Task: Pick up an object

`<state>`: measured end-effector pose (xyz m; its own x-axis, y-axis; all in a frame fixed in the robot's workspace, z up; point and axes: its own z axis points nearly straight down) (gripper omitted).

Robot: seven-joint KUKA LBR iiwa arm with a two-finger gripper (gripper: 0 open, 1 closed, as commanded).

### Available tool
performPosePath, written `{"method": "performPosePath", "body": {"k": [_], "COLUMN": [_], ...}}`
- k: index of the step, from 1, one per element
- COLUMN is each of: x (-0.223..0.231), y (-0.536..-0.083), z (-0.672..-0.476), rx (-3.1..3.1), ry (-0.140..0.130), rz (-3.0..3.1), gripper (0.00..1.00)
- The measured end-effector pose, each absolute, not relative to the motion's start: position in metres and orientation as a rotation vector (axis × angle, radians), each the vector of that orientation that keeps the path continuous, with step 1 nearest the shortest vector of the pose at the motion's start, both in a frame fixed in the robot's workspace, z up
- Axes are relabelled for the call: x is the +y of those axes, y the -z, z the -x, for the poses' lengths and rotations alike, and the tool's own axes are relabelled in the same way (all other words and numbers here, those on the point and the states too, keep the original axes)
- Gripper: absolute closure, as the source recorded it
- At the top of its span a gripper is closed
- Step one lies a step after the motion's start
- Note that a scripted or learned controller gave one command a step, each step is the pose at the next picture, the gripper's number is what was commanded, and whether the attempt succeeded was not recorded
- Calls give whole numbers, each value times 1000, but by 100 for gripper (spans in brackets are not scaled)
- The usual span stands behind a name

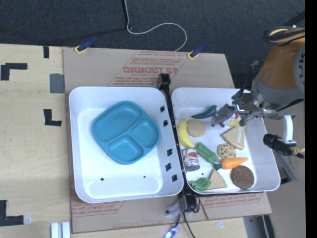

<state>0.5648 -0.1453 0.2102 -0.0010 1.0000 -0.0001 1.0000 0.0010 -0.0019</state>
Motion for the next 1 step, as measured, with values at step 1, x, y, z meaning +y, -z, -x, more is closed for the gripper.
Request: {"method": "performPosePath", "body": {"k": [1], "x": [-101], "y": [-227], "z": [-506], "rx": [-2222], "ry": [-2], "rz": [2215], "gripper": [0]}}
